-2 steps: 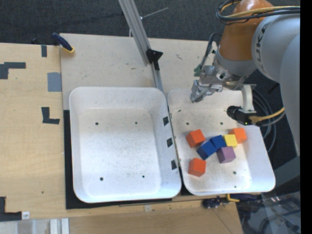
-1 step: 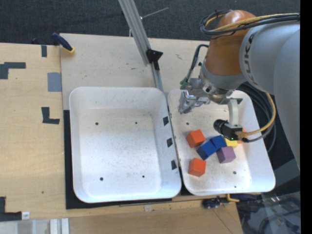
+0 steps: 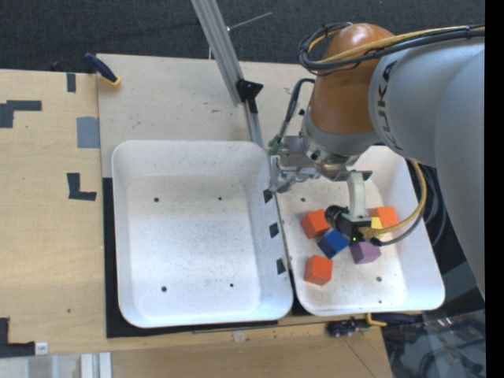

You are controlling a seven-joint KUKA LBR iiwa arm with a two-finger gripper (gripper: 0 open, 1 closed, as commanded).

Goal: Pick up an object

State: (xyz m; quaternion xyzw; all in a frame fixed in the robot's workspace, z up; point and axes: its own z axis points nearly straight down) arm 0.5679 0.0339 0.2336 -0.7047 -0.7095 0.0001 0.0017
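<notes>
In the right bin [image 3: 409,290] lie several small blocks. An orange-red block [image 3: 315,222] sits toward the bin's upper left. A blue block [image 3: 333,243] is just below it, and a purple block [image 3: 365,251] is to the blue one's right. A second orange-red block [image 3: 319,269] lies nearer the front. An orange block [image 3: 387,216] rests farther right. My gripper [image 3: 282,179] hangs over the right bin's left wall, up and left of the first orange-red block and apart from it. I see nothing held in it.
The left bin [image 3: 189,235] stands beside the right one, and their rims meet under the gripper. A slanted metal rail [image 3: 224,53] runs from the top down to the bins' shared corner. A blue and yellow clamp [image 3: 102,68] lies at the bench's back left.
</notes>
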